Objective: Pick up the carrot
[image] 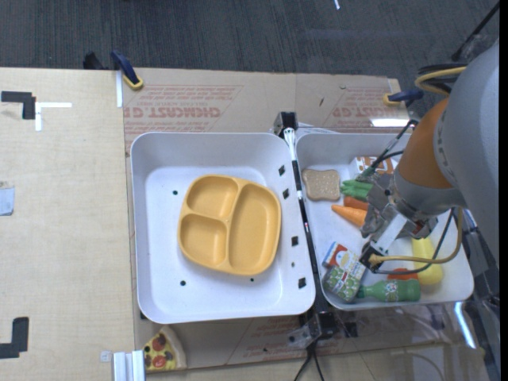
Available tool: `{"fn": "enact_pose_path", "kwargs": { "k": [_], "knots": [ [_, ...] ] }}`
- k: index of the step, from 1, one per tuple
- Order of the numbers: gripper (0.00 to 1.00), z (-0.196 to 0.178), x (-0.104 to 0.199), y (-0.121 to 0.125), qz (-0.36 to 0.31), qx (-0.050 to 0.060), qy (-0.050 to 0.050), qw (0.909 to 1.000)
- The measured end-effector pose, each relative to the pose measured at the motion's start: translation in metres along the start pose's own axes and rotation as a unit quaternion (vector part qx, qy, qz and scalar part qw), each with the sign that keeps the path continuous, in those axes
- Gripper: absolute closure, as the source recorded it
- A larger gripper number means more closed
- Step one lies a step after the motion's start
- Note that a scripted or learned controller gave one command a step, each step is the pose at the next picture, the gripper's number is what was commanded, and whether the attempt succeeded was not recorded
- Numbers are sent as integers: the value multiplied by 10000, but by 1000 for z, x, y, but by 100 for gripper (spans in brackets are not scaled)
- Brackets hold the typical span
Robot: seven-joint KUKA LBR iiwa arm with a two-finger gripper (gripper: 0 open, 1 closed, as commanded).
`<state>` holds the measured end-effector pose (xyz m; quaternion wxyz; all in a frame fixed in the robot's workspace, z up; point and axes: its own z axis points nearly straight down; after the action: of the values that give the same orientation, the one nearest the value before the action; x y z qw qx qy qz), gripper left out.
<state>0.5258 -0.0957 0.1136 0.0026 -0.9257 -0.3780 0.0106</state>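
**Gripper over the right bin, next to the carrot**

Camera view: A slice of bread (321,184) lies in the upper left part of the right bin (343,139). The carrot (348,210) lies just below and to the right of the bread, its orange body pointing toward the bread's lower edge and its green top up beside the bread's right edge. The gripper (370,222) hangs right of the bread, at the carrot's far end. I cannot tell whether the claw is released or clenched, or whether it touches the carrot. Well below the bread sit a small carton (343,270) and a green bottle (389,290). Far left of the bread, across the bin walls, a yellow divided plate (230,224) rests in the left bin (155,236).
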Motion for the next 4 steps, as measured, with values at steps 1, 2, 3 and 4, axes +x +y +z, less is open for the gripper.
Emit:
{"fn": "enact_pose_path", "kwargs": {
  "k": [1, 2, 3, 4],
  "knots": [
    [100, 24, -26, -29, 521, -45, 81, 9986],
    [0, 24, -26, -29, 523, -46, 82, 9986],
    [0, 22, 30, 31, 1777, -38, 76, 9840],
    [0, 21, 56, 68, 2801, -29, 86, 9599]
  ]
}}
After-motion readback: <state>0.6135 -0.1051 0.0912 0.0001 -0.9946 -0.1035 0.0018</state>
